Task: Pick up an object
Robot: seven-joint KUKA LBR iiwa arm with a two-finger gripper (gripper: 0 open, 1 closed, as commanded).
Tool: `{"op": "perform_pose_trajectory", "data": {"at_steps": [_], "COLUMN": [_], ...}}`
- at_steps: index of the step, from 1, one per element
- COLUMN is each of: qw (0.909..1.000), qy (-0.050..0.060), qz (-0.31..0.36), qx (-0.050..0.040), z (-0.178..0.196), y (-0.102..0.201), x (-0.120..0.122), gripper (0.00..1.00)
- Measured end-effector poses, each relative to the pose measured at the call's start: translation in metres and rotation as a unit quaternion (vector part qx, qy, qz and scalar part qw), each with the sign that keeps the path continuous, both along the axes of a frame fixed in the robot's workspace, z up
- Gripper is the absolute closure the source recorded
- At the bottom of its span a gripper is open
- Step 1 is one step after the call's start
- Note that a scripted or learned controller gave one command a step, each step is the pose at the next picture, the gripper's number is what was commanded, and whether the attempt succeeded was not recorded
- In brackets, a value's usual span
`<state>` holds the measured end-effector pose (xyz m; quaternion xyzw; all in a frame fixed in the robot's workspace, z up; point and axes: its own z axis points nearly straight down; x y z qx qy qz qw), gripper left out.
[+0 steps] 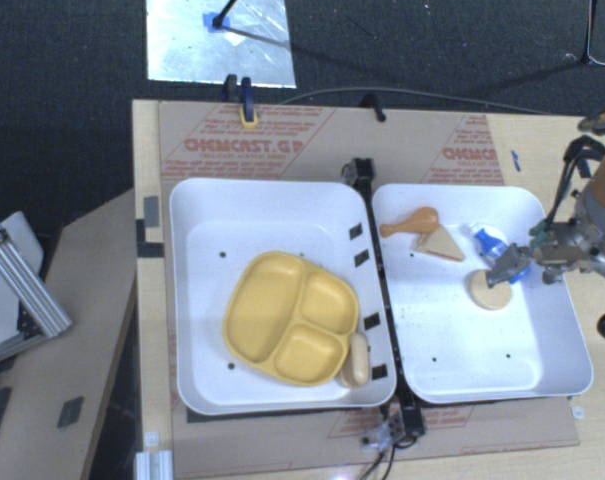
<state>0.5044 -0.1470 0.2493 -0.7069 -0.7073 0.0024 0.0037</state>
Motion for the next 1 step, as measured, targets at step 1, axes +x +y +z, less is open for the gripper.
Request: {"op": "perform_pose_trajectory", "data": {"at_steps": [1], "qw": [1.0], "qy": [-0.006], "qz": [0.001], "qx": [-0.0012], "z": [0.0051], "y": [0.0002], "x": [0.0022], "gripper": [0.0]}}
